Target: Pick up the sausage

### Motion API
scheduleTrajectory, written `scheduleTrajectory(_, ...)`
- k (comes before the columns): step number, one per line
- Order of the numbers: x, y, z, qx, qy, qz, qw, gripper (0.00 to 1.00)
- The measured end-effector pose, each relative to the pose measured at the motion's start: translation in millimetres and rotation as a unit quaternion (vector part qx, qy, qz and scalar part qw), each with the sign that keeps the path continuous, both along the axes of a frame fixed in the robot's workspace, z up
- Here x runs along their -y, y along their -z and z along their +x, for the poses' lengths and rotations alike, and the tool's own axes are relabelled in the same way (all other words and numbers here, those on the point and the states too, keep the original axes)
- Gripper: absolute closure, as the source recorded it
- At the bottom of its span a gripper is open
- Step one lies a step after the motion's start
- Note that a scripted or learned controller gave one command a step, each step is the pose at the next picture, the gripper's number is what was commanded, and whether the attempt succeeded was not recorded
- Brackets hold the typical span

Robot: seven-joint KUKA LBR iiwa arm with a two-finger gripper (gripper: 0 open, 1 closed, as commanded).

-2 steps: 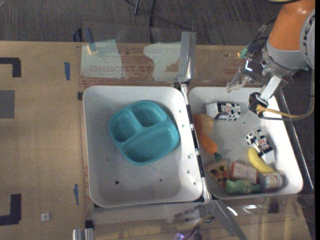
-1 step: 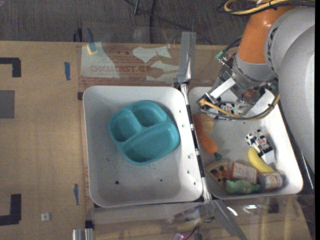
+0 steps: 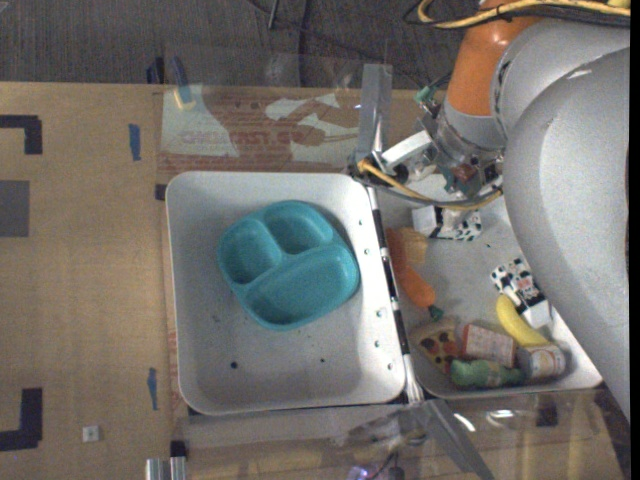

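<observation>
Arm (image 3: 570, 168), grey, with orange band (image 3: 480, 63), entering from the right and covering the right bin's far right corner; judged to be posed over that bin because the task's object lies there. Left bin (image 3: 175, 268), white, shallow, carrying one teal divided plate (image 3: 290, 263) near its centre, nearer the far edge; no part in the pick. Right bin (image 3: 470, 268), white, holding all the loose toy food, mostly gathered along its near edge, so the middle of the floor stays bare. Gripper (image 3: 455, 183), hanging over the right bin's far edge amid cables, above a black-and-white patterned block (image 3: 455, 223); open or closed state cannot be told, and nothing is seen held. Sausage (image 3: 412, 268), taken to be the tan-to-orange elongated piece lying flat against the right bin's left wall, near the gripper but apart from it; long axis runs roughly along that wall, far end tan, near end orange and slanting slightly toward the bin's centre. A grasp would likely need closing across this axis, with the wall crowding one side. Banana (image 3: 520, 320), yellow, toward the near right corner. Green piece (image 3: 480, 373), at the near edge, identity unclear.
</observation>
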State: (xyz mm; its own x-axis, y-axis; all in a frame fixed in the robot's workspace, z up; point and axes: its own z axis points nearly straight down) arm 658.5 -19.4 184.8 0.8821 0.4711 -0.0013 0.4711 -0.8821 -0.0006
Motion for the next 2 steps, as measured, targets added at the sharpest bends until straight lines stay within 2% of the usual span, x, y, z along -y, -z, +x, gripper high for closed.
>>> scheduleTrajectory(1, -6.7, 0.3, -13.7, 0.0, 0.146, 0.0008, 0.9893, 0.0)
scheduleTrajectory(2, -30.1, -45.3, 2.7, 0.001, 0.146, 0.0007, 0.9894, 0.0)
